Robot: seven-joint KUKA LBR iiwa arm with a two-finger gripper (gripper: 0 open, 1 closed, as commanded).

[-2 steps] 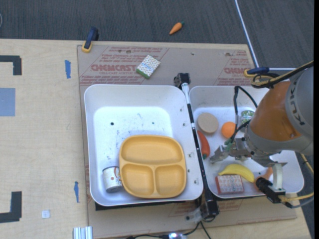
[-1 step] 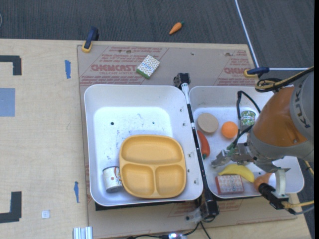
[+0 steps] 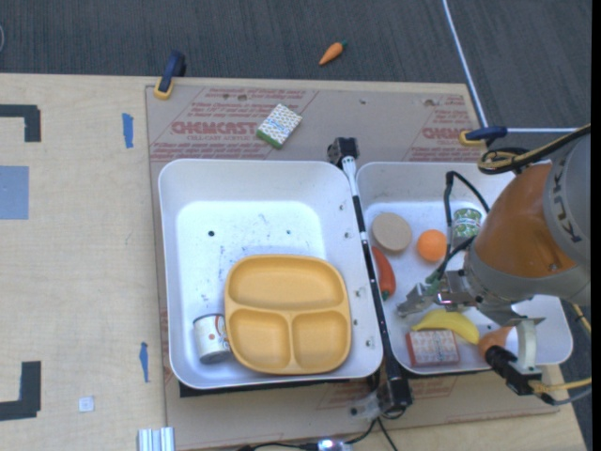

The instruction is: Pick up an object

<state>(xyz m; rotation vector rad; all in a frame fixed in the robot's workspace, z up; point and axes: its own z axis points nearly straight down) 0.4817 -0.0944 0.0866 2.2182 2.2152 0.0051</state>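
My gripper (image 3: 424, 298) hangs low in the right bin (image 3: 413, 171), at its front middle, just above and left of a yellow banana (image 3: 453, 325). Nothing shows held in it. Around it lie a red pepper (image 3: 384, 272) to the left, an orange ball (image 3: 432, 245) and a beige round disc (image 3: 392, 232) behind, and a small red-patterned box (image 3: 433, 348) in front. A green-labelled can (image 3: 466, 222) stands at the back, partly behind the arm. An orange piece (image 3: 494, 339) peeks out beside the banana.
The left bin (image 3: 170, 252) holds a yellow divided plate (image 3: 286, 313) and a small white cup (image 3: 211, 337) at its front left. A green-white box (image 3: 279, 125) lies on the cardboard behind the bins. A toy carrot (image 3: 331, 53) rests on the floor.
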